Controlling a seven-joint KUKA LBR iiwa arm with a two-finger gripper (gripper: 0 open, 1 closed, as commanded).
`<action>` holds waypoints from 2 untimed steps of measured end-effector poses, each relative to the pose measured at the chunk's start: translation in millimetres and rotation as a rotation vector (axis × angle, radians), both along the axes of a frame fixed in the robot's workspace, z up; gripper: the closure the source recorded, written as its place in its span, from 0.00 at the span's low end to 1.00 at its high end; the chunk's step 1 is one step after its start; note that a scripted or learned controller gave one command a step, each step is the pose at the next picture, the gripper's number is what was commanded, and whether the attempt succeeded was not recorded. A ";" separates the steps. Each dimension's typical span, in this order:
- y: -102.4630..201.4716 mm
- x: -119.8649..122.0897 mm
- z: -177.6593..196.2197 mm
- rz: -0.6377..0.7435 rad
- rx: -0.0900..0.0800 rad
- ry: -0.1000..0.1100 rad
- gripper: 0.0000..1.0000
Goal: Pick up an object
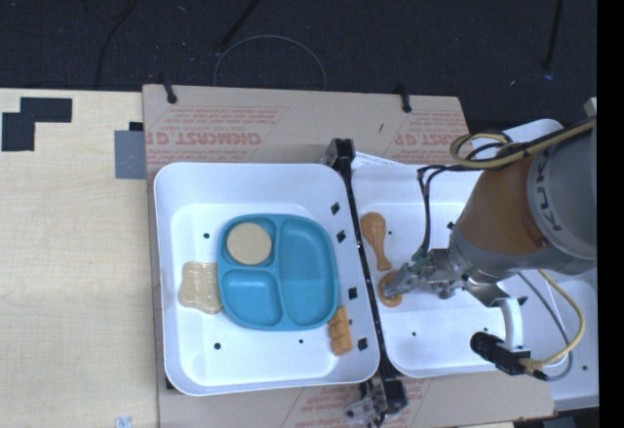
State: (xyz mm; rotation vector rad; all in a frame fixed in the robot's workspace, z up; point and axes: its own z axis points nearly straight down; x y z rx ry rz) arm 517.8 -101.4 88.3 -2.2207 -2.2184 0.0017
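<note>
Dividers (pixel 356 241) are seen between the bins, beside a wooden spoon (pixel 374 233) near the right bin's (pixel 439 358) left edge. The gripper (pixel 398 284) is lowered onto a brown object (pixel 390 297); its opening cannot be determined.

A tan wooden spoon (pixel 375 233) lies flat in the right bin (pixel 458 363), near its left wall, bowl toward 12 o'clock, handle running toward 6 o'clock. At the handle's lower end sits a brown rounded piece (pixel 390 291), touching the claw (pixel 408 282); whether it belongs to the spoon or is separate cannot be told.
</note>
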 end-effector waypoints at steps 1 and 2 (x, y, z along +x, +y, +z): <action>1.4 2.1 13.4 -0.004 0.006 -0.004 1.00; -6.0 0.2 57.6 -0.004 -0.001 -0.003 1.00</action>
